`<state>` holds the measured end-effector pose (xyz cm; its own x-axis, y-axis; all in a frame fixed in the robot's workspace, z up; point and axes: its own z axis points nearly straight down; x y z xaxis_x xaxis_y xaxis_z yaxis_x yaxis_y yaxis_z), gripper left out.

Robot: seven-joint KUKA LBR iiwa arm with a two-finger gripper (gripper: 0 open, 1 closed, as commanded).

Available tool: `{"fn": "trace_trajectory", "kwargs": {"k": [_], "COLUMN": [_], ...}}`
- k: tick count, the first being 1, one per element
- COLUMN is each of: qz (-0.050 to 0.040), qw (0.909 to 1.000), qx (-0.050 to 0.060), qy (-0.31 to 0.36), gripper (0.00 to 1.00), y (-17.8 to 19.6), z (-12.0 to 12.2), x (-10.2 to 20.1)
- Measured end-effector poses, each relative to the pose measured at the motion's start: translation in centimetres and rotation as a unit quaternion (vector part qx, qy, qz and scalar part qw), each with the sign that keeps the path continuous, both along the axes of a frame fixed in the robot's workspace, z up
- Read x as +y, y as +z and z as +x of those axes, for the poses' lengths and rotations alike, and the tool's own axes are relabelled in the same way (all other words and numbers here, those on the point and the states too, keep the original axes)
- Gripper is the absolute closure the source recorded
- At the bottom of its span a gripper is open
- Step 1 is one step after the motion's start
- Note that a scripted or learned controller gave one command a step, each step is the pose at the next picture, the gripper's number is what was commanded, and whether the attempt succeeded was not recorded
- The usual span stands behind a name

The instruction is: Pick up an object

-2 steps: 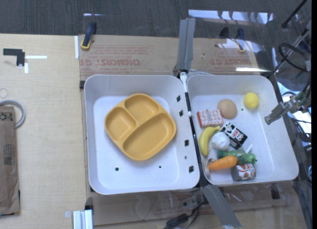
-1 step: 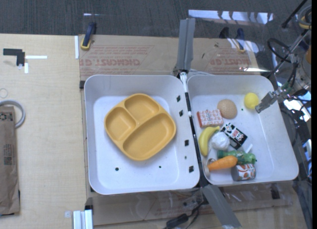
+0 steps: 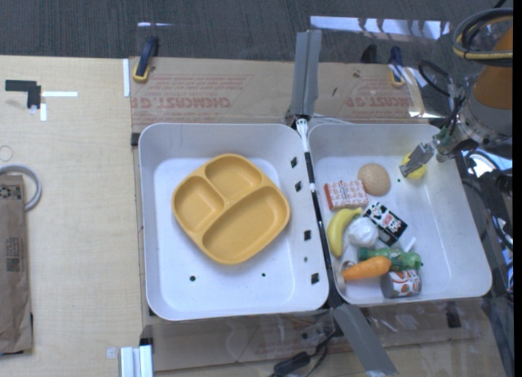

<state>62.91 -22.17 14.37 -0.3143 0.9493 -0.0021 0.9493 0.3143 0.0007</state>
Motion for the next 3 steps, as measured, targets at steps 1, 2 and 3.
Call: {"fn": "trace_trajectory", "kwargs": {"k": [1,2,3], "qz": [0.007,0.001,0.0009], "qw": [0.9998,0.9999,0.9953], "qx": [0.005,-0.002,0.0], "qy": [-0.017,-0.016,-0.097], "gripper": [0.0,1.0,1.0], "y": [-5.1,-3.9,6.5], "z": [3.1,3.3,3.0], "x": [0.9,0.6,12.7]}}
